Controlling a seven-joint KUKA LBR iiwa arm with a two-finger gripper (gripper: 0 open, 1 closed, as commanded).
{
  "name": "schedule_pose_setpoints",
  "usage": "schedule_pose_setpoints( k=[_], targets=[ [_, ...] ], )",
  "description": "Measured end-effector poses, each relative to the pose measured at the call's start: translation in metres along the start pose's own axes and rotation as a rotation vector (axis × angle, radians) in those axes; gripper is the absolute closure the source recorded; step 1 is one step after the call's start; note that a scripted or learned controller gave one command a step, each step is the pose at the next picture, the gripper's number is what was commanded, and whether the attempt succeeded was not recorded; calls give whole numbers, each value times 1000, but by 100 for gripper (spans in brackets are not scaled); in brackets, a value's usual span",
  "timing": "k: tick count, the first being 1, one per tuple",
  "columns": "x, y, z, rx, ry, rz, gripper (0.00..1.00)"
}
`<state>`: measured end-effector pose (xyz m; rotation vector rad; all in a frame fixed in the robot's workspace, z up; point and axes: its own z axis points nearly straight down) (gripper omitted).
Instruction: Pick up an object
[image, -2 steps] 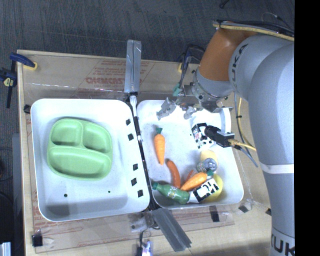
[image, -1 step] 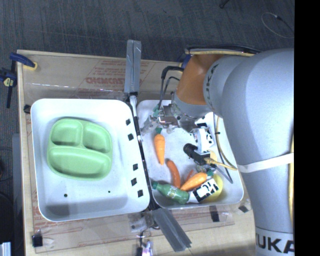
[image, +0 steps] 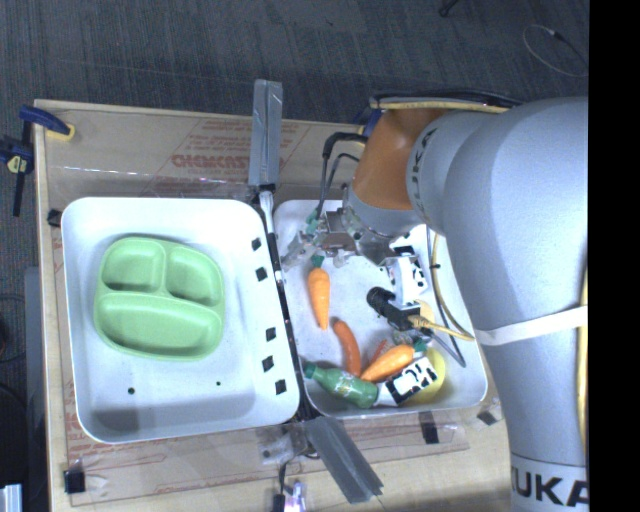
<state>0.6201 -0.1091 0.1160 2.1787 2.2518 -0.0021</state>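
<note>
Orange carrots, three, all in the right bin (image: 355, 295).

- First carrot (image: 318, 295): lies along the bin's length in its far half, close to the wall shared with the left bin (image: 150, 400). Thick end points to the right bin's far wall, thin end to its middle.
- Second carrot (image: 347, 345): in the right bin's near half, just past the first one's thin end, slightly slanted. Cannot tell if the two touch.
- Third carrot (image: 388, 362): near half, tilted across the bin, its thin end close to the second carrot.
- Green bottle (image: 342, 383): on its side along the right bin's near wall, beneath the second and third carrots' ends.
- Black-and-white block (image: 412, 380) and a yellow round thing (image: 437, 385): in the right bin's near corner on the arm side, pressed together, the yellow one partly hidden.

Tool (image: 325, 243): low at the right bin's far end, just at the first carrot's thick end. Cannot tell whether it is open or closed, or whether it touches the carrot.

Grey arm (image: 520, 220), orange band (image: 385, 165), covers the right bin's outer side.

Left bin holds a green divided tray (image: 160, 297). Both bins sit on a wooden desk (image: 150, 140).
</note>
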Motion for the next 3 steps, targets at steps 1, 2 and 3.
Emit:
schedule_pose_setpoints(
  k=[1,2,3],
  targets=[
    [-32,-17,24,8,9,-114,0],
    [-32,-16,14,9,8,-118,100],
    [11,10,-112,5,7,0,100]
  ],
)
